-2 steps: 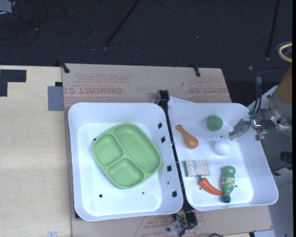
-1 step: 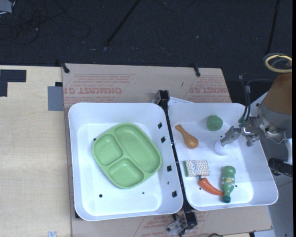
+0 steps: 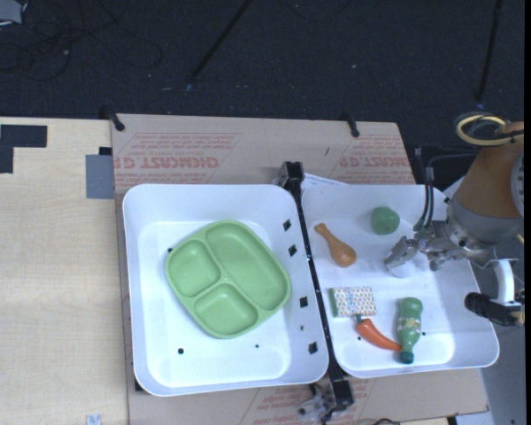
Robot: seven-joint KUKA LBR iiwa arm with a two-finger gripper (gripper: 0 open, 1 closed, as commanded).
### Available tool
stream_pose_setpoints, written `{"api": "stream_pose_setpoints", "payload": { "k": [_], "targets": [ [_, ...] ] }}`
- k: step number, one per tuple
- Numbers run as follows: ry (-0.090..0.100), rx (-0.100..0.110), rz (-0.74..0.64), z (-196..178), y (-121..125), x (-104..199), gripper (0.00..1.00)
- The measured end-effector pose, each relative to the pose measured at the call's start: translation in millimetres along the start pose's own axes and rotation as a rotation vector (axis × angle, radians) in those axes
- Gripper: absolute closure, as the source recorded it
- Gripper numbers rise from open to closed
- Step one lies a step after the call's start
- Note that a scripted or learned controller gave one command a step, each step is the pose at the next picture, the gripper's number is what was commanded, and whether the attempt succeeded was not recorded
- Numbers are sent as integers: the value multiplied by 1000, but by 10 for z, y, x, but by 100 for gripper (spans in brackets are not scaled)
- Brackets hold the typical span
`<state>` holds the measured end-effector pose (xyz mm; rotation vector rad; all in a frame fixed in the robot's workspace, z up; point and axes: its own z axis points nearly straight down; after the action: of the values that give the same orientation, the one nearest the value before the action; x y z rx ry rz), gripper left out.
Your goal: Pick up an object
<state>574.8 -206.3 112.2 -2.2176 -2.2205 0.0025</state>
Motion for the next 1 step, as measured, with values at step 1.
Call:
{"api": "stream_pose_setpoints", "payload": {
  "k": [1],
  "targets": [
    [0,1,0,258,0,14,0]
  ]
}}
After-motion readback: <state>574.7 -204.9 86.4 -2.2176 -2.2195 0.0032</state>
